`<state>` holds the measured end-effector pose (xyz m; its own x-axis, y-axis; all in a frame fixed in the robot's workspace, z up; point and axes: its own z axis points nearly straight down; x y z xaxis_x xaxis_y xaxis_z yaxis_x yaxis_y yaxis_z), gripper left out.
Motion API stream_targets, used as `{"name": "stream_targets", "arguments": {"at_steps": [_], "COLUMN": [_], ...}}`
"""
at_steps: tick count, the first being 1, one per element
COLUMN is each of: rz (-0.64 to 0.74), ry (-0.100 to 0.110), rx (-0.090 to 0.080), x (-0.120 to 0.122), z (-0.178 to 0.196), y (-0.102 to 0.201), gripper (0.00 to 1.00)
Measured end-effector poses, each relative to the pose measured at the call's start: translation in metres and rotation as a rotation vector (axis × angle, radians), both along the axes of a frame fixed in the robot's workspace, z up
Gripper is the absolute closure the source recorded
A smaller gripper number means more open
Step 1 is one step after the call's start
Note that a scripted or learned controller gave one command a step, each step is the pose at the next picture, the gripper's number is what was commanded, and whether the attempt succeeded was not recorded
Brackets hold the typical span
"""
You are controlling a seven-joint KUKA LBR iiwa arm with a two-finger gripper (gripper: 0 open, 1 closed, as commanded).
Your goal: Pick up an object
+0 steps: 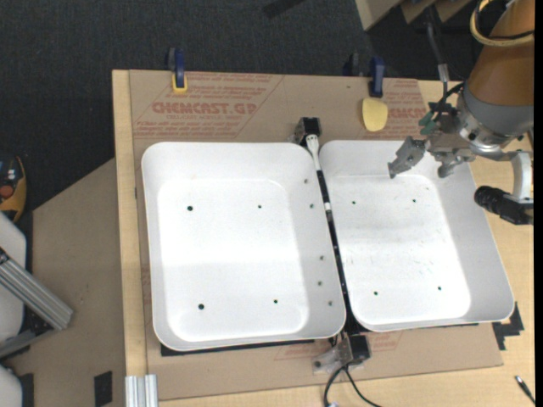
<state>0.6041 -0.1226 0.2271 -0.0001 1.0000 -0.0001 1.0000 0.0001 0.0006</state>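
A small pale yellow object (pixel 374 114) lies on the brown board just beyond the far rim of the right bin (pixel 475 303), outside both bins. My gripper (pixel 422 166) hangs over the far edge of the right bin, below and to the right of the yellow object. Its two grey fingers (pixel 400 164) are spread apart, open, with nothing between them. The grey arm with its orange band comes in from the upper right.
The left bin (pixel 161 253) sits beside the right one, with a black divider strip (pixel 327 219) between them. Blue-and-yellow clamps (pixel 177 68) hold the board's far edge. A cable connector (pixel 346 354) lies at the near edge between the bins.
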Motion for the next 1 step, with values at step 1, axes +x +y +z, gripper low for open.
{"name": "stream_targets", "arguments": {"at_steps": [1], "rz": [0.001], "ry": [-0.003], "rx": [-0.001], "x": [0.0007], "z": [0.0109], "y": [0.0000], "gripper": [1.00]}}
